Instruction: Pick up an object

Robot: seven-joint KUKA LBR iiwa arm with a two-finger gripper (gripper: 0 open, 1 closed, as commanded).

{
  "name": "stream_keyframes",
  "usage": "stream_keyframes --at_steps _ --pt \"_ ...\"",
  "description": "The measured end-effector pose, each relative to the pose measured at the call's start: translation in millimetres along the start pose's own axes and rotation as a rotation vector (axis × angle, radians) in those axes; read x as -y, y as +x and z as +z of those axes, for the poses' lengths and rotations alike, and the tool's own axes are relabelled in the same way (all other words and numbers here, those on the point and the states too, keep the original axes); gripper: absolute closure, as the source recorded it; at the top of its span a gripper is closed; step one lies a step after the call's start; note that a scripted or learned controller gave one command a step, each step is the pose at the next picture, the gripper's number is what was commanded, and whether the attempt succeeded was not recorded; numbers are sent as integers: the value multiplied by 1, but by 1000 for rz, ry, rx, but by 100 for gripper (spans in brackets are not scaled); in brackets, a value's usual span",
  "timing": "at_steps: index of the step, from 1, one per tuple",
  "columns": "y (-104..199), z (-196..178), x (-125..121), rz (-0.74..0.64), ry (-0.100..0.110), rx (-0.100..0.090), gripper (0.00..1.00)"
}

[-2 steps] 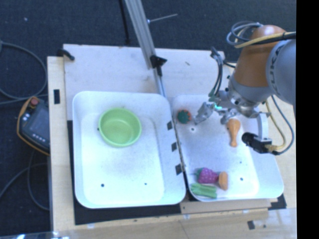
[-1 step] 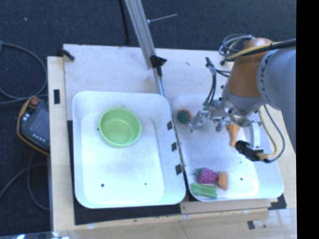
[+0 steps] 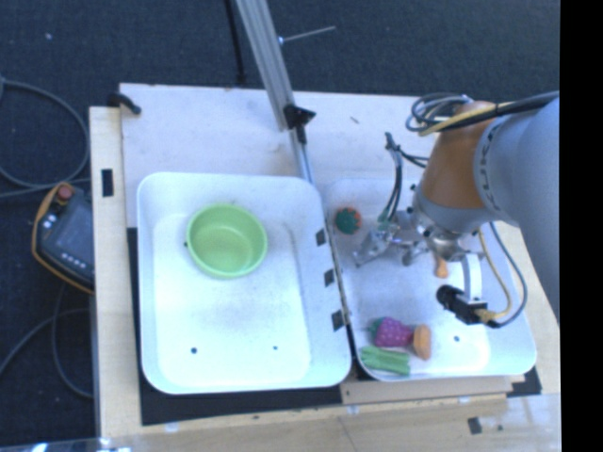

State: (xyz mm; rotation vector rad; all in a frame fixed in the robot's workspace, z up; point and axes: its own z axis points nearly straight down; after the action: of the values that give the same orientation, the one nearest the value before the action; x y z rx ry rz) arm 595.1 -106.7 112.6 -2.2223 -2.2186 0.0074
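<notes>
Two shallow white bins sat side by side on the desk (image 3: pixel 207 121). The left bin (image 3: pixel 236 347) contained one item: a green bowl (image 3: pixel 227 240), upright, toward its upper left part. The right bin (image 3: pixel 504 347) contained four small items. One small ball (image 3: pixel 348 219) (green with a reddish patch) lay near the bin's upper left corner, apart from the rest. Three lay clustered at the lower edge: one pink-purple piece (image 3: pixel 391 331), one orange piece (image 3: pixel 421 341) touching its right side, and one flat green piece (image 3: pixel 385 360) just below them. The one arm (image 3: pixel 490 168) reached over the right bin, its gripper (image 3: pixel 394 245) low near the bin's middle, between the ball and the cluster. Nothing was seen in the jaws; whether they stood wide or narrow could not be told.
</notes>
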Motion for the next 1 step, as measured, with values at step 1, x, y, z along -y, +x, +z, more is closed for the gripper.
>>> stream_keyframes --at_steps 1 --pt "-2 12 0 1 -3 0 0"
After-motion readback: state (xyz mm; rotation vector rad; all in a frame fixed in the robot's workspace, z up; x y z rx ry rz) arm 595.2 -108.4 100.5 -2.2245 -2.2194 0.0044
